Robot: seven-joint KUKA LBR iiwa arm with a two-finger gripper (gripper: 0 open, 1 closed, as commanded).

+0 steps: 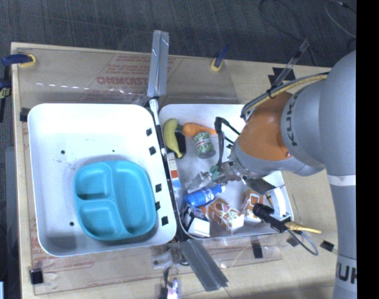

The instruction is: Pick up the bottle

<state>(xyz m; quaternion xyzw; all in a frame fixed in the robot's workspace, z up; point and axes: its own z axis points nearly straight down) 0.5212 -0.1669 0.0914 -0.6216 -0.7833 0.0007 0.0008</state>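
Right bin [239, 114] — blue bottle [200, 197], sideways

You see a pale wooden tabletop [83, 73] set on dark grey carpet [83, 11], a blue clamp [16, 60] at its far left corner, black cables [338, 8] trailing on the floor.

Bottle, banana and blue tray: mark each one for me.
bottle [200, 197], camera view, middle of its blue body.
banana [171, 137], camera view, middle of its curve.
blue tray [114, 199], camera view, central divider.
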